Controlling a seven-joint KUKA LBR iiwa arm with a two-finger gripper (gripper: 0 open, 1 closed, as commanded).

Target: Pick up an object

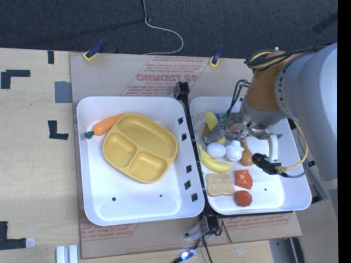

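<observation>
A wooden surface (33,163) fills the left of the frame, with a cardboard sheet (164,75) laid under two white bins. In the left bin (131,201), a yellow divided plate (140,147) lies at centre, and an orange carrot (105,125) rests just beside its upper left edge. A black divider (189,141) runs between the bins.

The right bin (285,199) holds a cluster of toy foods: a banana (214,162) along its left side, a slice of bread (220,184) below it, two white egg-like pieces (225,150) at centre, a red piece (244,178) and a red tomato-like ball (243,198) toward the lower part, and a yellow piece (211,120) near the upper left. The grey arm with its orange band (263,89) reaches in from the right of the frame, and the hand (230,130) sits low over the cluster, just above the white pieces. Whether its fingers are apart or together cannot be told, nor whether it grips anything.
</observation>
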